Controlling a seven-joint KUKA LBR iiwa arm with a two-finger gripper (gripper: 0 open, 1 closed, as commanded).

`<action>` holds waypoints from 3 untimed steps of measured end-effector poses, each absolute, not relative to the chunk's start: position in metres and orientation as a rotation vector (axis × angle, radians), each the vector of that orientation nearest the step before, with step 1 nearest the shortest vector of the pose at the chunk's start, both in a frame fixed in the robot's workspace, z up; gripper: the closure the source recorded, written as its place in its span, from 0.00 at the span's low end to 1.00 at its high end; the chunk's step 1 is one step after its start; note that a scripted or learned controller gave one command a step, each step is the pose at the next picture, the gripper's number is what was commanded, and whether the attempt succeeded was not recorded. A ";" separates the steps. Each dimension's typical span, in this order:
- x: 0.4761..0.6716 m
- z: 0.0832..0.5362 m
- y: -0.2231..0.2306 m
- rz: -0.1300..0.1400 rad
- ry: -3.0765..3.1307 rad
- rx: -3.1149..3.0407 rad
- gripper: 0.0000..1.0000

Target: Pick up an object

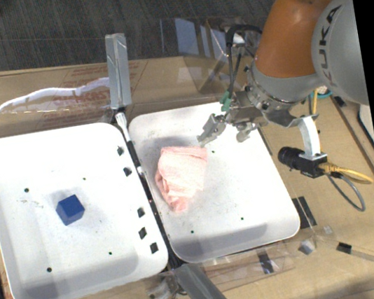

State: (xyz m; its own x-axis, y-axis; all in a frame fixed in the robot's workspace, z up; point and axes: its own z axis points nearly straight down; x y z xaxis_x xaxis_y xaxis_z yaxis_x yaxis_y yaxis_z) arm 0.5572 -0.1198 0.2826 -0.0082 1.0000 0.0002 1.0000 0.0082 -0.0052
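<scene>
A brown bench (35,92) over dark carpet is carrying two shallow white bins side by side. The left bin (7,175) is holding a small blue cube (70,209) — lying near the middle, well apart from the arm. The right bin (252,198) is holding a crumpled pink cloth (181,174), slumping flat and offering loose folds to pinch. The gripper (229,128) is hovering just beside the cloth's upper right edge, its fingers spreading apart with nothing between them — probably readying a descent.

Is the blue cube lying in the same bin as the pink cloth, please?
No, the blue cube lies in the left bin, while the pink cloth lies in the right bin.
</scene>
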 end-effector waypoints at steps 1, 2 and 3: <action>0.557 0.379 -0.148 0.001 -2.257 -2.187 0.00; 0.577 0.261 -0.113 0.006 -2.426 -1.991 0.00; 0.595 0.141 -0.160 0.007 -2.335 -2.095 0.00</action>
